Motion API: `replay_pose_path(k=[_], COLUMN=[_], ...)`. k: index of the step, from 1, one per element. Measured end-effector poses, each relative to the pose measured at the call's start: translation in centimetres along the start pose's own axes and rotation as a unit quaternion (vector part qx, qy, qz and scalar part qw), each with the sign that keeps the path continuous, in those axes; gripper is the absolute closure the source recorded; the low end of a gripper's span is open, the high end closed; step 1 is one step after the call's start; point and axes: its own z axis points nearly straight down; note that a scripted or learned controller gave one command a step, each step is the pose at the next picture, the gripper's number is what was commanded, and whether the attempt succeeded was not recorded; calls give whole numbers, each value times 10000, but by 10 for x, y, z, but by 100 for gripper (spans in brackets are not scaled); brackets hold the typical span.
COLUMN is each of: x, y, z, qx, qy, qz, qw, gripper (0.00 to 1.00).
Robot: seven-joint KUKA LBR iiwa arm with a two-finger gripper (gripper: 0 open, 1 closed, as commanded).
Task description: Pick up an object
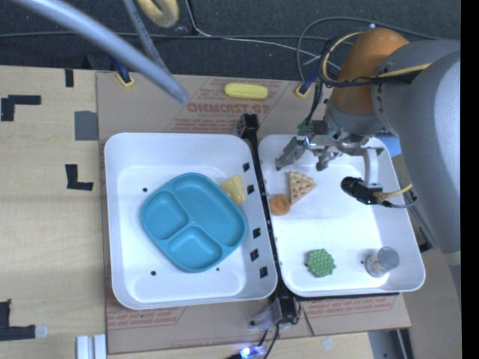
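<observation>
Tray (193, 221) left bin (120, 200) — waffle (301, 185) right

The grey arm (430, 126) reaches in from the right, orange band (370, 58) at the far side, its gripper (307, 158) pointing down with fingers spread apart.

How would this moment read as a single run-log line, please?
gripper open above right bin | nearest: waffle wedge | nothing held

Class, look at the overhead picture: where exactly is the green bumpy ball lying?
The green ball lies in the right-hand bin, near its front edge, with the small grey metal cylinder to its right and the orange round piece further back.
</observation>
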Motion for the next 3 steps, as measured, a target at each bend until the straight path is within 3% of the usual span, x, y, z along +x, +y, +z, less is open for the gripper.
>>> replay_pose_path(k=[1,2,3], x=[1,2,0], y=[-1,0,3], z=[53,41,-1], qx=[1,-10,-26], qy=[-1,-2,6], qz=[3,-3,9], qw=[10000,10000,10000], gripper=[0,100,100])
